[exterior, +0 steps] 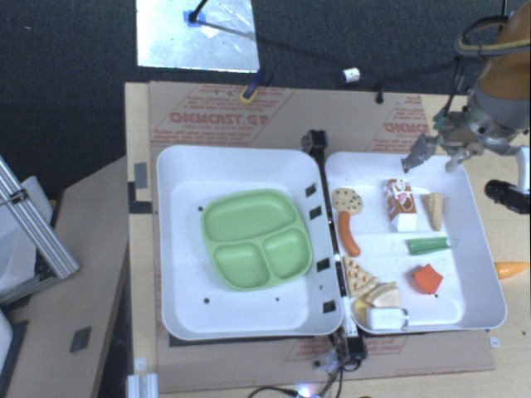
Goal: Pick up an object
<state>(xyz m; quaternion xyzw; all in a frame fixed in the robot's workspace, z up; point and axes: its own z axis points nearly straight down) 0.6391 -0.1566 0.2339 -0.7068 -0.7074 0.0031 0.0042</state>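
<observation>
My gripper [435, 157] hangs open over the back edge of the right bin [477, 247], its two fingers spread and nothing between them. Just below it in that bin stand a small red and white carton [401, 206] and an ice cream cone [436, 211]. Farther forward lie a green stick [427, 244] and an orange-red block [427, 279]. Along the bin's left side are a cookie [347, 200], a sausage [349, 234], a pizza slice [358, 277], a bread piece [376, 294] and a white block [384, 317].
The left bin [178, 247] holds a green divided tray [253, 239]. An orange carrot-like piece [512, 268] lies on the bench outside the right bin. A black divider with clips [325, 222] runs between the bins. Metal plate [197, 23] sits at the back.
</observation>
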